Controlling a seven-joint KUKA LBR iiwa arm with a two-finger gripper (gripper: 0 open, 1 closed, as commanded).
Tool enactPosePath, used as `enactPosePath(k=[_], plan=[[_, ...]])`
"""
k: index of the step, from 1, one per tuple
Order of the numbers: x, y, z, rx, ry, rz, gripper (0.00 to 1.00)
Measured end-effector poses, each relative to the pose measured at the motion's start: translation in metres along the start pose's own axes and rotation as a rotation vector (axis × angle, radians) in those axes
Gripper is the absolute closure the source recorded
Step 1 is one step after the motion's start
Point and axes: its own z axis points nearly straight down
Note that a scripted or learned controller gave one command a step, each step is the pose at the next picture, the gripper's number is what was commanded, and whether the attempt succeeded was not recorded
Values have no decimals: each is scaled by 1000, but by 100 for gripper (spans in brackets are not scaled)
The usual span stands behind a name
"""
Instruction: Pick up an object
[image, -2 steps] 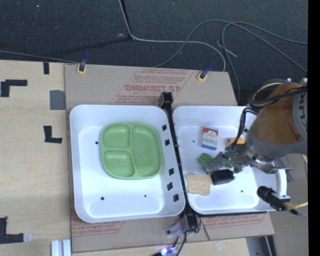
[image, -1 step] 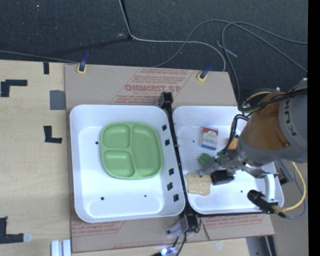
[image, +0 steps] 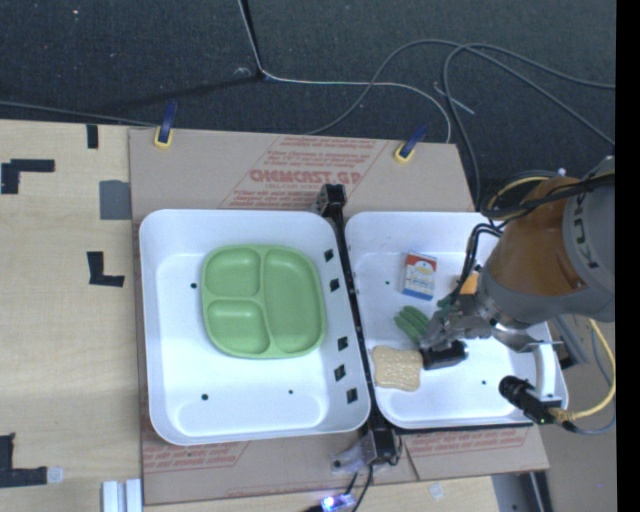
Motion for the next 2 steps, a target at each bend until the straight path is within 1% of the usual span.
enactPosePath(k=[1,2], plan=[[-10,-2,-54,-7,-2,2,100],[-3,-7,-102,-5,-1,0,100]])
